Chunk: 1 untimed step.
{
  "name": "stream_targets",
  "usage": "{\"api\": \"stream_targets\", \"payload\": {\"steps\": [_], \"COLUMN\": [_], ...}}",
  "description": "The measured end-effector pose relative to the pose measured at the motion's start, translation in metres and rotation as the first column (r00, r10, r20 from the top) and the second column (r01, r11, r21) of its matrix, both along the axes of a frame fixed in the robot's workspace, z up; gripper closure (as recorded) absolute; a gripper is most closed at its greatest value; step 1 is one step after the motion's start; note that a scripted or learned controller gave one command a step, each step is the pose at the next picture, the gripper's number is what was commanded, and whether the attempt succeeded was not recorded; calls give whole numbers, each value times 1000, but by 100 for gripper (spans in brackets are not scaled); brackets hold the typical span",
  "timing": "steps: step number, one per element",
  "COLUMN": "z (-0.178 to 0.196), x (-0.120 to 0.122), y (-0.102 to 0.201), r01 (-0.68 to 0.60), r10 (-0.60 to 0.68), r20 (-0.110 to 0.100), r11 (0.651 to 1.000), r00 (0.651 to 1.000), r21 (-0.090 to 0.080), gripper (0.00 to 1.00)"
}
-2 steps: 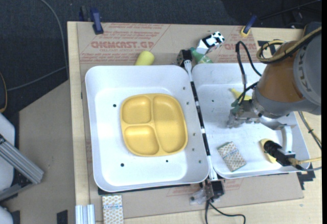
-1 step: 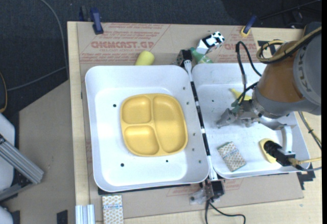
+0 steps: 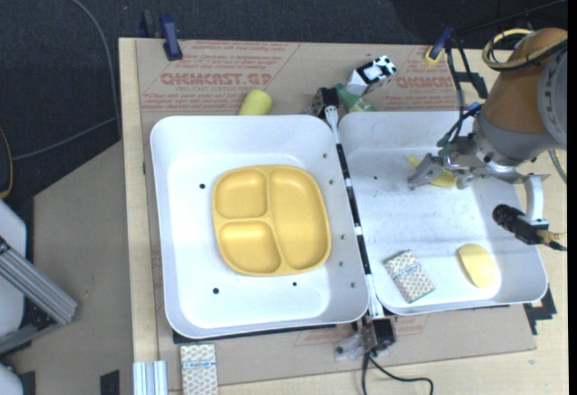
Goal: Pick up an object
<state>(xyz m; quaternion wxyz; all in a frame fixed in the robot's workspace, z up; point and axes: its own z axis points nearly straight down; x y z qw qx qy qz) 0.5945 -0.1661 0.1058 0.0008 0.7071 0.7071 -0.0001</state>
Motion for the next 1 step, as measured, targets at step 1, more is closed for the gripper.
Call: {"api": "stream_targets", "payload": {"steps": [1], "z": [22], "x": [31], "y": [-41], "r01": [0], "r10": [0], "r20": [2], "r11": [1000], "r00": [1000], "r21": [-1], "gripper": [0]}}
